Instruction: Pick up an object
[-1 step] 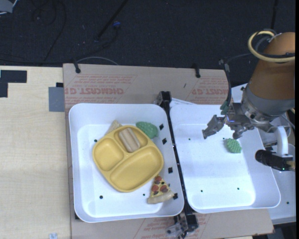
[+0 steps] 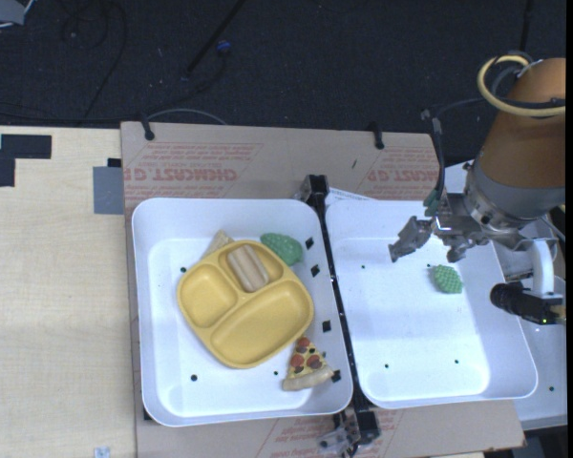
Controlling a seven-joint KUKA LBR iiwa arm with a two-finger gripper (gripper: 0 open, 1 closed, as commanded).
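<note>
Step in hand: approach, nothing grasped. Tool (image 2: 437, 241) hangs over right bin (image 2: 411, 351), fingers spread apart, bare. Green object (image 2: 447, 279) lies on bin floor just beside tool. Next move likely calls for shift over object, descent, closing. Cardboard (image 2: 201, 165) under bins reads "CHEMCAST", printed inverted.

Gripper (image 2: 430, 239) over right bin (image 2: 401, 370), fingers spread, nothing btwn them. Small green obj (image 2: 447, 279) just below-right of it. Yellow tray (image 2: 246, 305) w/ hot dog (image 2: 249, 267) well left, in left bin (image 2: 158, 351).
</note>
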